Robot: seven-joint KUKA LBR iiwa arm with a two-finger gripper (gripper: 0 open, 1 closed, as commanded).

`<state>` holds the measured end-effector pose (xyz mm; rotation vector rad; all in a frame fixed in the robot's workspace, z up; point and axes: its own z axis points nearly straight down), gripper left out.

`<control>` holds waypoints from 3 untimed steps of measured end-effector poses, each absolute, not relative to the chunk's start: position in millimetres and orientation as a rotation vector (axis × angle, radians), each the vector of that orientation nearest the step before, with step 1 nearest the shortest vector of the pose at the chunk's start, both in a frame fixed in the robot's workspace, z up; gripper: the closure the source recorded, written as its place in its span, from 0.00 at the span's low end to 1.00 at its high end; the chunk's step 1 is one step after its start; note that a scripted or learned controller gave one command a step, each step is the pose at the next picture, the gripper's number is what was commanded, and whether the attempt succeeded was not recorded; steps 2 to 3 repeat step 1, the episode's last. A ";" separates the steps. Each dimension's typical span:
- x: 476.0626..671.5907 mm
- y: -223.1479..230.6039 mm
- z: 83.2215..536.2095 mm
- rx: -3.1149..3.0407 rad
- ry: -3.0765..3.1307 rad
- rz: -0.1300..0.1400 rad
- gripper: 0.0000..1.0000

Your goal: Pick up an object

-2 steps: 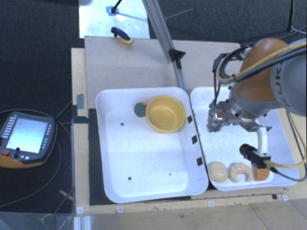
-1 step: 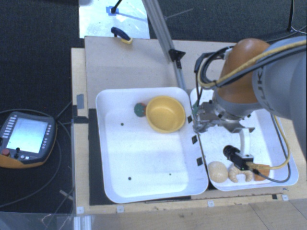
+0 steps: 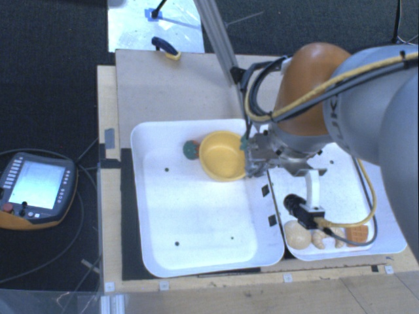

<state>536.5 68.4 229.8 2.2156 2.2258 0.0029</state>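
Observation:
A yellow bowl (image 3: 221,156) sits upright in the left bin (image 3: 196,241), at its far right side. A small dark green object (image 3: 190,150) lies against the bowl's left side. My gripper (image 3: 249,156) is at the bowl's right rim, over the divide between the two bins. The grey and orange wrist above it hides its tips. In the right bin (image 3: 386,244), along the near edge, lie a pale egg-shaped object (image 3: 298,235), a smaller beige piece (image 3: 318,239) and an orange block (image 3: 357,234).
The arm covers most of the right bin. A teach pendant (image 3: 33,188) lies on the floor mat to the left of the bench. A blue and yellow clamp (image 3: 165,46) sits at the bench's far edge.

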 end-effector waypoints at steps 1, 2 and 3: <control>536.4 66.3 229.1 2.220 2.222 0.001 0.00; 536.4 66.3 229.1 2.220 2.222 0.001 0.00; 536.4 66.3 229.1 2.220 2.222 0.001 0.00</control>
